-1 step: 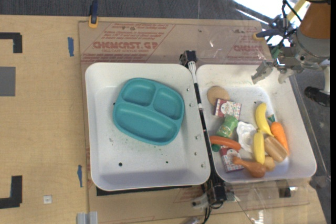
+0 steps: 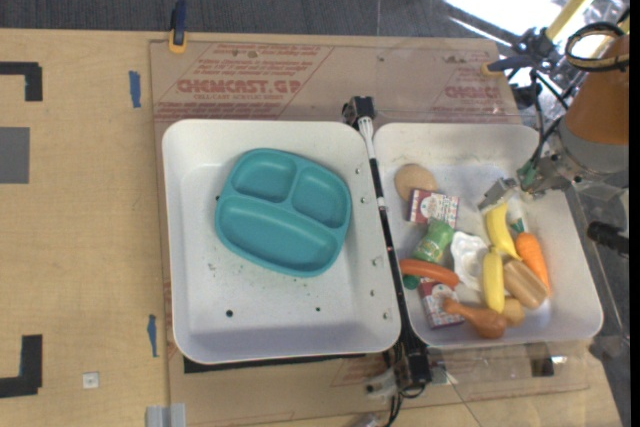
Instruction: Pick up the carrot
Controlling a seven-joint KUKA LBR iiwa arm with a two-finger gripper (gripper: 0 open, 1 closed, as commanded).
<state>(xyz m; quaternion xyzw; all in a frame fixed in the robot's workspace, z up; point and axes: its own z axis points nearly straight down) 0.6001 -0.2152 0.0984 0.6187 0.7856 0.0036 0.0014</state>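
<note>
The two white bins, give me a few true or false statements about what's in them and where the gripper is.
1. The teal divided plate lies in the left bin. True.
2. The carrot lies on the plate. False: it lies in the right bin, near its right wall.
3. The gripper is above the right bin. True.
4. The carrot sits between the gripper's fingers. False: it lies in the bin, below the gripper.
5. Two bananas lie in the left bin. False: right bin.

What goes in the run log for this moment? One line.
carrot: in right bin, beside bananas | gripper: above bin's far side, not on carrot | left bin: teal tray | pick: not yet done
</note>
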